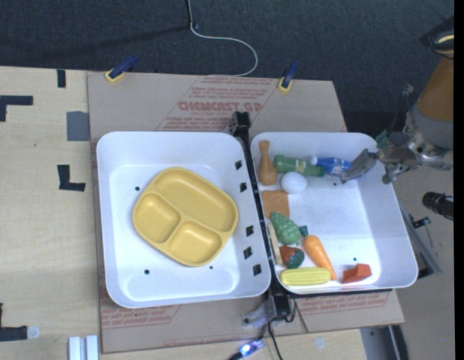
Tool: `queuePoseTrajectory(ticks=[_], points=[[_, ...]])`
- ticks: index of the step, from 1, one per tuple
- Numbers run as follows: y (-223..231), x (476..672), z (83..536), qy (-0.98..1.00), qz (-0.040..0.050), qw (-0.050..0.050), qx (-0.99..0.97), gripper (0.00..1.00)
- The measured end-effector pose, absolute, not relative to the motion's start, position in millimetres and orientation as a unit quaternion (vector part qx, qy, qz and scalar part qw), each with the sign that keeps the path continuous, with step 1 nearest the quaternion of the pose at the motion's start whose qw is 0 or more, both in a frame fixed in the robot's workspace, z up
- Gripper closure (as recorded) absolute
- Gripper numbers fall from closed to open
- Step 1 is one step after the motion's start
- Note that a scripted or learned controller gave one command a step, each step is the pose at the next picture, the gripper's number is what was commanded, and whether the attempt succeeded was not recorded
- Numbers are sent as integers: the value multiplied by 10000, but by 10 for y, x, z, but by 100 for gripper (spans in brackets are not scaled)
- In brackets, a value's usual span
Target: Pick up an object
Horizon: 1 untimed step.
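1. The gripper (373,163) hangs over the upper right rim of the right bin (382,231); its fingers stand apart with nothing between them.
2. Just left of it, inside that bin, lie a blue bottle (331,163) and a green bottle (297,166), end to end along the top wall.
3. Below the green bottle rests a white ball (293,183), with a tan wooden pin (266,163) at its left.
4. Lower down the bin's left side come an orange square (275,202), a green broccoli (287,229), a carrot (317,251) and a corn cob (305,277).
5. A red piece (357,273) lies right of the corn cob.
6. The left bin (119,201) holds a yellow divided plate (185,215).
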<state>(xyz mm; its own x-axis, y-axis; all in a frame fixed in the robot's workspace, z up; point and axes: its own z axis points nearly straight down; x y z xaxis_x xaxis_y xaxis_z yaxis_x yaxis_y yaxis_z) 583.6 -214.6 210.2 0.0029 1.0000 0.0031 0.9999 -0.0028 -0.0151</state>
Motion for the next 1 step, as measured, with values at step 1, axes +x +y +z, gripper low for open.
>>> queuePoseTrajectory(ticks=[1], points=[[-2141,5867,2186,-7075,6,5,-7068,0]])
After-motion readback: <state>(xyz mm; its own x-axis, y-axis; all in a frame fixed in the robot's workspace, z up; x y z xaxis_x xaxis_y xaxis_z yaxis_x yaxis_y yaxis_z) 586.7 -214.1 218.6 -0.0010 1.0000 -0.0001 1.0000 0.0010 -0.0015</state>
